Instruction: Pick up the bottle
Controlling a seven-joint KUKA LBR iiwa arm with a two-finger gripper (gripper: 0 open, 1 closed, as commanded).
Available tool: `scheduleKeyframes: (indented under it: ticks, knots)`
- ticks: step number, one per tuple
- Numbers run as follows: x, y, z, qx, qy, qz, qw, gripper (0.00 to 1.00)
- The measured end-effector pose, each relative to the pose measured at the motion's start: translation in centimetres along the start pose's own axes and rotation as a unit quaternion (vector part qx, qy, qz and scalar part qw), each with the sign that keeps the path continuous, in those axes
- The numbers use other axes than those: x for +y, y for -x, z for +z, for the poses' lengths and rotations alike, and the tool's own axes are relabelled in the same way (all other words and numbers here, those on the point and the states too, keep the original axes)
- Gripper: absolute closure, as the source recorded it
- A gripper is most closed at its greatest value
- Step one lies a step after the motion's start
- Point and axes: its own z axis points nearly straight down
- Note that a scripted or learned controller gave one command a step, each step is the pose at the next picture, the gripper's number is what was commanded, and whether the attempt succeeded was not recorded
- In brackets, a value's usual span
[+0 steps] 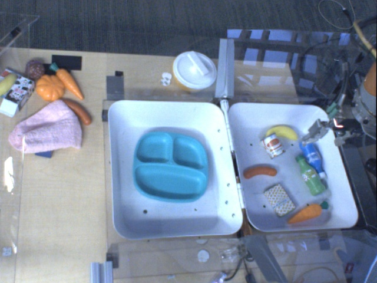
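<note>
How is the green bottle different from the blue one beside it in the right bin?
The green bottle is green and lies nearer the front of the right bin; the blue bottle is blue with a white label and lies closer to the hand. Both lie flat, side by side.

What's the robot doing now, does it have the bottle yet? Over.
End effector at right bin's upper right, holding nothing visible. Green bottle lying in right bin, not picked up. Blue bottle touching it; carrot just below.
</note>
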Motion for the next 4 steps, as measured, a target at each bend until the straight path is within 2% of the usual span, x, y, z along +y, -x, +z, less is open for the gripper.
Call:
scheduleKeyframes:
  ticks: [1,2,3,4]
  knots:
    - [2.6,3.7,14.7,0.000,-0.001,0.095,0.9954,0.00]
    - [0.5,3.3,17.3,-0.001,0.006,0.115,0.9934,0.00]
    - [0.7,3.3,16.2,-0.001,0.008,0.115,0.9933,1.00]
    - [-1.1,-0.8,5.4,0.000,0.002,0.082,0.9967,1.00]
